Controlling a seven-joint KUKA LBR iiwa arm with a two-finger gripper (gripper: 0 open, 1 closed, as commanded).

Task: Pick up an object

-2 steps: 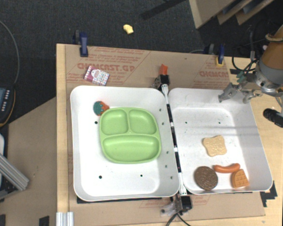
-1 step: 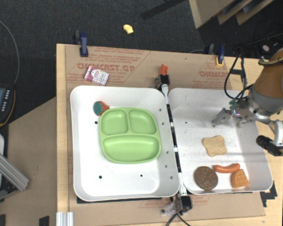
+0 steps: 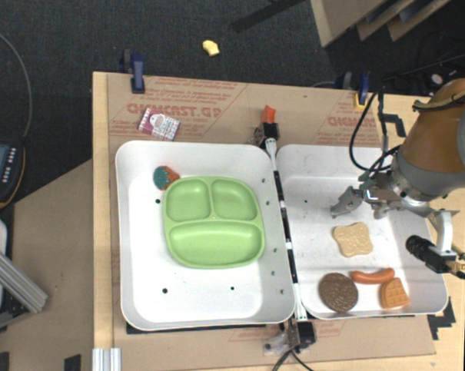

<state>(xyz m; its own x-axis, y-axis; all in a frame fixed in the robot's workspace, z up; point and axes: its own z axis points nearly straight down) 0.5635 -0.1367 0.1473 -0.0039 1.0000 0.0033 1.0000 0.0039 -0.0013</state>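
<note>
The likeliest target is the toast slice (image 3: 352, 239), a tan piece of play food lying flat on the floor of the right bin (image 3: 318, 173), just below the gripper (image 3: 362, 202) and apart from it. The gripper hangs above the bin floor with its two fingers spread wide, nothing between them; one finger (image 3: 345, 204) points out to its left toward the bin divider, the other sits closer to the wrist.

Farther below the gripper, near the front wall of the same bin, lie three more pieces: a brown round patty (image 3: 339, 292), a sausage (image 3: 373, 276) and, touching the sausage's underside, a small orange waffle (image 3: 394, 293). Any of these would also satisfy the task.

Well off to the gripper's left, in the other bin (image 3: 138, 238), sits a green divided plate (image 3: 213, 221) with a small red-and-teal object (image 3: 166, 176) at its far corner.

By my reading, the pick has not yet happened: no object is lifted or touched. What remains is to settle over a piece, descend, close on it and raise it.
</note>
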